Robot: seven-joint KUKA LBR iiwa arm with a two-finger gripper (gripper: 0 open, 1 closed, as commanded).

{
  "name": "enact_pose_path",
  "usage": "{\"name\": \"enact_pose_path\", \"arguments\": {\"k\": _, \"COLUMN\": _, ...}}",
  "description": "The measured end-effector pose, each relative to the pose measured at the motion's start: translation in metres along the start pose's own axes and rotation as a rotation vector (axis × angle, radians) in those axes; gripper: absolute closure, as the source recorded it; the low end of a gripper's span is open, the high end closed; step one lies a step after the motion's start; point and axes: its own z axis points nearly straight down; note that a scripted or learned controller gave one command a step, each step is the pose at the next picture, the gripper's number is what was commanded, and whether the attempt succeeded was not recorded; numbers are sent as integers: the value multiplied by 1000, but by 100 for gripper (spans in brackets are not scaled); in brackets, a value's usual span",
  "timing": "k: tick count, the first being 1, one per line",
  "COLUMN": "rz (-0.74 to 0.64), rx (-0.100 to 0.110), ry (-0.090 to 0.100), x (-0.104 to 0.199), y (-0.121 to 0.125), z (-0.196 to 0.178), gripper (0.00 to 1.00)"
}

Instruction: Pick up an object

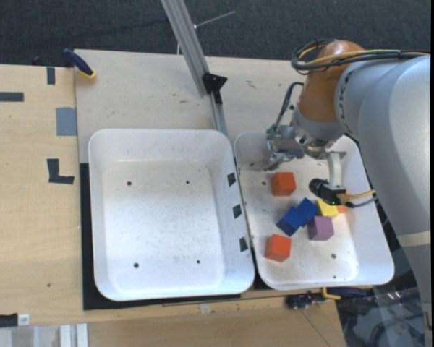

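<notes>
Worktop: pale wooden bench (pixel 29 215) carrying two shallow white bins side by side.
Arm: large grey KUKA arm with an orange band (pixel 390 136) enters from the right of the frame, wrist bent down over the upper part of the right-hand bin.
Left bin: wide white plastic tray (pixel 101 150), left of centre.
Right bin: white plastic tray (pixel 372 266), right of centre, holding all the blocks.
End effector: two-finger gripper (pixel 278 161) hangs low near the right bin's upper left corner; whether it is wide or narrow, I cannot tell.
Nearest target: orange foam cube (pixel 283 183), just below the end effector in the frame, apparently not yet gripped.
Other blocks: blue block (pixel 298 216), purple cube (pixel 320 228), second orange cube (pixel 278 247), small yellow piece (pixel 328 209), clustered lower in the bin.
Risk: the end effector looks offset toward the bin wall, so a descent could clip the rim or nudge the cube aside rather than straddle it.
</notes>
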Motion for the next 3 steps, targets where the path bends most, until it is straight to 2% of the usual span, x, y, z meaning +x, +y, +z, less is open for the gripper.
{"name": "enact_pose_path", "arguments": {"k": 1, "rz": 2, "rx": -8, "ry": 0, "x": -5, "y": -2, "z": -62, "gripper": 100}}
{"name": "enact_pose_path", "arguments": {"k": 2, "rz": 2, "rx": -5, "ry": 0, "x": -4, "y": -1, "z": -101, "gripper": 100}}
{"name": "enact_pose_path", "arguments": {"k": 3, "rz": -4, "rx": -3, "ry": 3, "x": 54, "y": -5, "z": -116, "gripper": 100}}
